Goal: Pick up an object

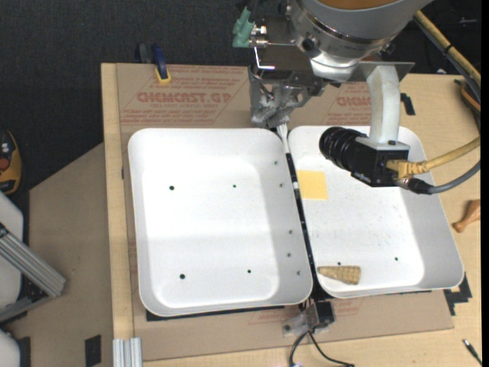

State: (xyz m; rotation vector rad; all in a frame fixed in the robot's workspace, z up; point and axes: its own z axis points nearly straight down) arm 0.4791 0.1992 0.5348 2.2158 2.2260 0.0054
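A flat yellow square point(312, 184) lies in the right bin point(428, 235), close to its left wall. A tan cone-shaped piece point(339, 274) rests near that bin's front edge. My gripper point(273, 113) hangs at the back, over the far rims where the two bins meet, above and behind the yellow square. Nothing shows between its fingers, and their spread is hard to read from this angle.
The left bin point(153, 205) sits beside the right one on a brown board. A black camera unit point(359, 157) with cables juts over the right bin's back. A blue clamp point(159, 60) stands at the board's far left corner.
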